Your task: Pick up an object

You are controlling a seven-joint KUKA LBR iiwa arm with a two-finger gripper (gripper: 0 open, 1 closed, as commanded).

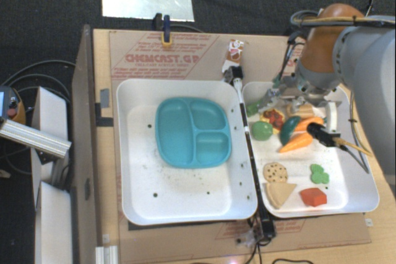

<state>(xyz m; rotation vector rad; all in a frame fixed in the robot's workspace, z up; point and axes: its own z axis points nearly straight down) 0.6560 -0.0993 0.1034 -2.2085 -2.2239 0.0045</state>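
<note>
**Arm low over the crowded right bin**

The left bin (139, 195) has just a teal divided plate (192, 132) lying flat, clear of the picking. Across the divider, the right bin (362, 195) carries the toy food, loose and in reach: green lime (262, 130), carrot (296, 143), cookie (275, 171), cracker wedge (279, 193), red block (314, 196), green sprig (319, 174). The arm (356, 52) bends steeply from the right, gripper (291, 99) down among the far-end pieces. Whether it grips anything, I can't tell.
</note>
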